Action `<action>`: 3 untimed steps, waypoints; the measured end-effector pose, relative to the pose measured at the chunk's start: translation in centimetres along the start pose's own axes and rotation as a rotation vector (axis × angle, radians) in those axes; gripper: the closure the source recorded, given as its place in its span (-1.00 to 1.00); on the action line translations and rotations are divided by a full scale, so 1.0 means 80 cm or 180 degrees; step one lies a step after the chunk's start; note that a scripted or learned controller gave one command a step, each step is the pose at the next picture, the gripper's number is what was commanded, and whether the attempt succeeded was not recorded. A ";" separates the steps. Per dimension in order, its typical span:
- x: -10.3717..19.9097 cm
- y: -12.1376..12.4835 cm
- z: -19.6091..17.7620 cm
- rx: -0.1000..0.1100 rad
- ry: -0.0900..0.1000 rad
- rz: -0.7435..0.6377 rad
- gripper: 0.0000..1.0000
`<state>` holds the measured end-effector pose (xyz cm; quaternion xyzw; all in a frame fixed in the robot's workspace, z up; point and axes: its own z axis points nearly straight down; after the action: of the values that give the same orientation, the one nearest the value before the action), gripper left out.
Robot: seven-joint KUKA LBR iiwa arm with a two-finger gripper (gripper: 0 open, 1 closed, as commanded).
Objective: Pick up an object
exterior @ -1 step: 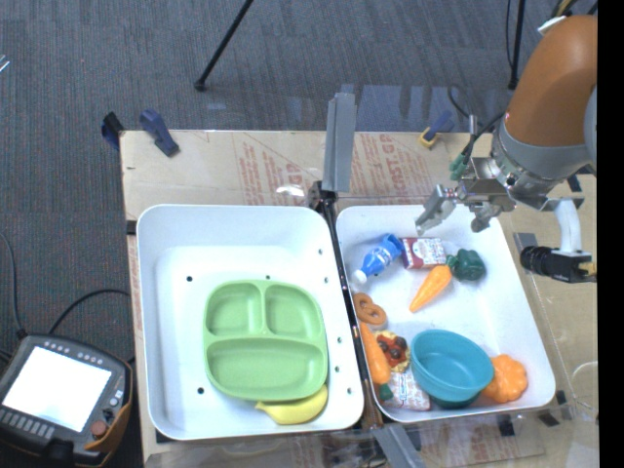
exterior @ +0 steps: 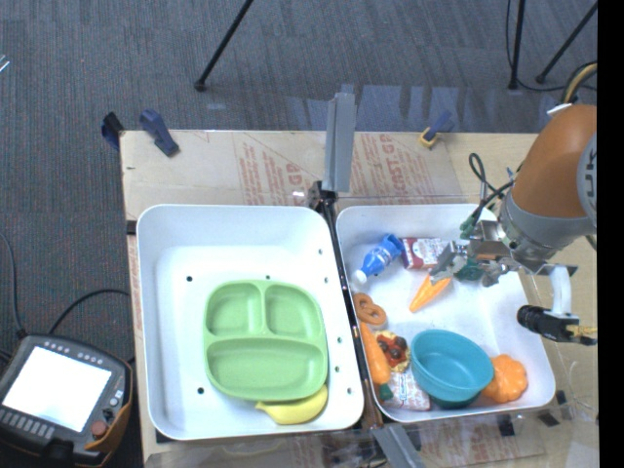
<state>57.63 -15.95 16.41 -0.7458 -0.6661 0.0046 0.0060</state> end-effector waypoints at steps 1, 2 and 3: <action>-0.002 0.003 -0.017 -0.0026 0.0005 0.0017 1.00; 0.003 0.041 -0.079 -0.0047 0.0001 0.0416 1.00; 0.003 0.041 -0.077 -0.0038 0.0000 0.0415 -1.00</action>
<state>60.97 -16.07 22.53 -0.7877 -0.6161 0.0010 0.0012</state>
